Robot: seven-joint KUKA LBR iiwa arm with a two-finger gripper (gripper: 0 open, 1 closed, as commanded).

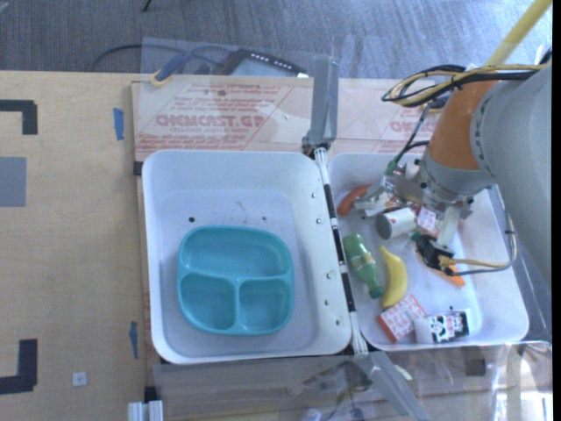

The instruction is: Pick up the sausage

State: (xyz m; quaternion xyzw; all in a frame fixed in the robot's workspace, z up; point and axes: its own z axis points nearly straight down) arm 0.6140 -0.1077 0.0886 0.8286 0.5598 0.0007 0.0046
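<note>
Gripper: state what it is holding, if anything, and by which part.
It cannot be told. The gripper is low in the right bin, beside the sausage, but the wrist and cables hide whether anything sits in its grasp.

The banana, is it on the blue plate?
No, the banana lies in the right bin, beside the green bottle; the blue plate sits in the left bin.

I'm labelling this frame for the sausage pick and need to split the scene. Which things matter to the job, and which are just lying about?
Part of the job:
sausage, at the right bin's upper left
claw, low over that bin beside the sausage

Just lying about:
green bottle
banana
orange carton
black-and-white box
teal tray in the left bin
</note>
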